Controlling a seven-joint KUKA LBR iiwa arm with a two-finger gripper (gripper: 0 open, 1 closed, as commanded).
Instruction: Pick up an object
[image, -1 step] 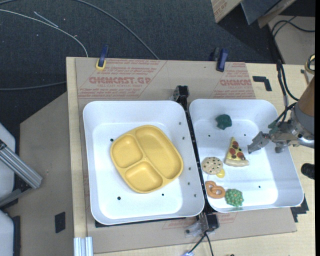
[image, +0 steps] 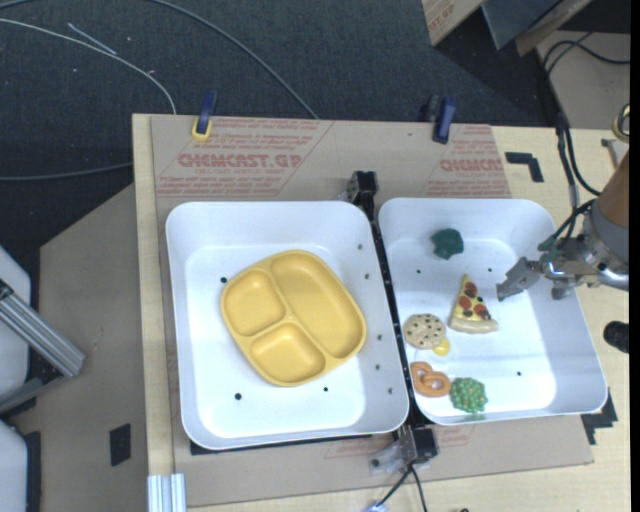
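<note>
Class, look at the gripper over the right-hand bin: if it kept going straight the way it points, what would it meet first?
Most likely the pizza slice, lying left of the gripper and slightly lower in the picture; the gripper's height above the bin is unclear.

Enters from the right edge of the camera view, with only the wrist end of the arm (image: 612, 215) visible, grey and partly cropped. Carries a gripper (image: 515, 283) at mid-height of the frame, extended leftward and slightly downward. Shows dark fingers (image: 520, 274) tapering to a point at the left tip. Holds nothing visible between them. Finger spacing too small and blurred to judge from this angle.
</note>
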